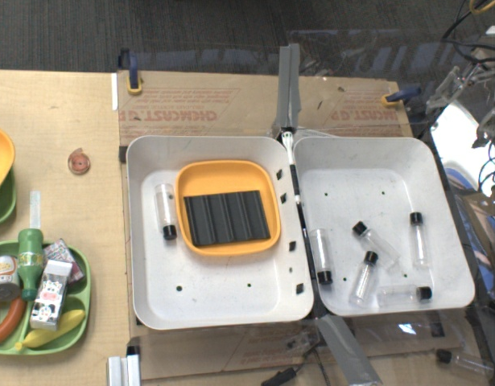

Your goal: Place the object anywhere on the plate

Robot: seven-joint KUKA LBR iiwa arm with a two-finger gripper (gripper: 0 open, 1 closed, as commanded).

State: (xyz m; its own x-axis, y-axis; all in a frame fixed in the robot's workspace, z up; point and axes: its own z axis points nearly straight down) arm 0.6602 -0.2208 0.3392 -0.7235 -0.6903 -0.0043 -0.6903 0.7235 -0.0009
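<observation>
Orange plate (228, 178) with a dark ridged insert sits in the left bin (150, 296); clear vials (364, 273) lie scattered in the right bin (448, 215).

Fixed overhead cam, slanted down, both bins (142, 215) framed

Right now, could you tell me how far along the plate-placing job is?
Nothing looks done yet: the orange plate in the left bin carries only its dark ridged insert. One vial lies beside it; five vials remain in the right bin. Picking and placing both remain.
</observation>
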